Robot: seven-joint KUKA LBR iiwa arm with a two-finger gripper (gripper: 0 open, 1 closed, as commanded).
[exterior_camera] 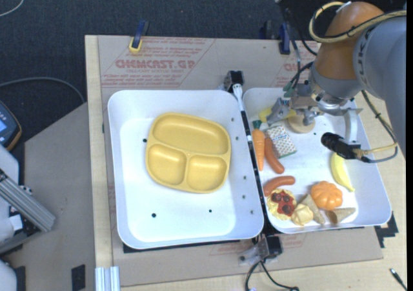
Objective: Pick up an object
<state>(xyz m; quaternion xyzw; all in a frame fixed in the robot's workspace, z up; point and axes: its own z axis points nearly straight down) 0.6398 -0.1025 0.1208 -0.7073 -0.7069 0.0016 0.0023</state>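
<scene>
We look down on two shallow white bins side by side. The left bin (129,173) holds one thing, a yellow divided plate (188,152) with three compartments, lying flat near its middle. The right bin (374,180) holds the toy food that the task can draw from.

The arm (361,38), grey with its orange band, reaches in from the right and hangs over the far end of the right bin. Its gripper (298,110) points down among the clutter there, close above a small round tan piece (301,122), perhaps a cookie or a wooden disc; the view is too poor to name it. We cannot tell the pincer's state, because the wrist hides it.

Going down in size, the candidates are a carrot (258,146) along the bin's left wall, a sausage (273,156) just beside it, a banana (341,172) toward the right wall, a small orange pumpkin (326,194) near the front, a speckled packet (281,141) and a second sausage (279,183).

We judge the step in hand to be the approach: nothing looks lifted yet. The next move calls for a straight descent onto one item, a firm closing, then a clean lift clear of its neighbours.
</scene>
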